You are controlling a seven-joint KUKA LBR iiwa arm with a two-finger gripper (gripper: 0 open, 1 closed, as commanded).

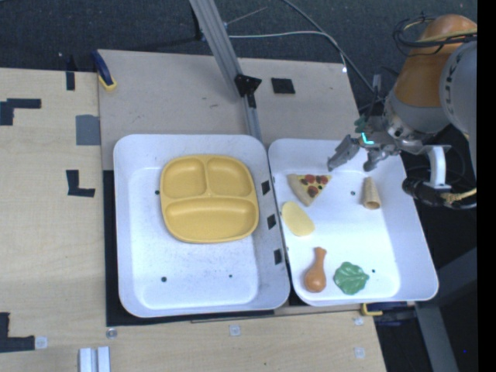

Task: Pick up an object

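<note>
Pizza slice (309,186) lies in the right bin (403,246), far-left part, just near-left of the gripper (358,158), whose two fingers are spread wide apart, grasping nothing, above the bin floor.

My arm (434,68) is grey with an orange band. Both bins (194,285) are white, the left one speckled with dark flecks under a yellow divided plate (209,198). The right bin (403,246) holds a tan pizza slice (309,186) dotted red, a pale yellow piece (297,219), an orange-brown drumstick (315,270), a green leafy lump (350,277) and a beige cone (371,193). The bench (46,231) is light wood.
</note>
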